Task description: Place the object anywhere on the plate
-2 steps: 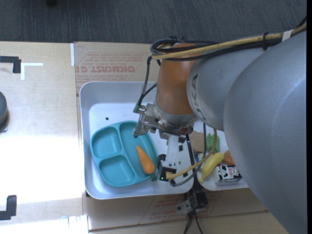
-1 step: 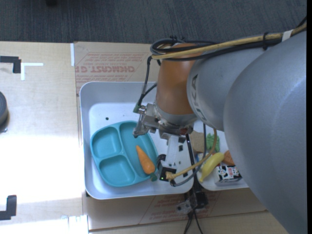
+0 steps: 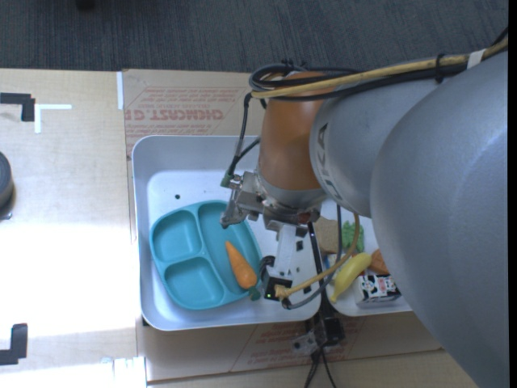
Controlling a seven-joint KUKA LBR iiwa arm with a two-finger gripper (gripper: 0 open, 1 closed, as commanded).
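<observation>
Orange toy carrot [image 3: 240, 265]: lies on teal divided plate [image 3: 182, 241], lower centre of frame, inside white bin [image 3: 161, 192]. Likely light, rigid, slippery; grip across thick middle. Jaws: state cannot be told from this angle.

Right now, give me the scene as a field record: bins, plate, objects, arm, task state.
bin at view left: shallow white bin, holds a teal divided plastic plate
on plate: orange carrot-shaped toy, lying at the plate's right side
bin at view right: second white bin, largely covered by the arm; yellow banana-shaped item, green item, small black-and-white box
arm: grey with orange band, reaching over the plate
gripper: just above the carrot
task state: carrot appears to rest on the plate
</observation>
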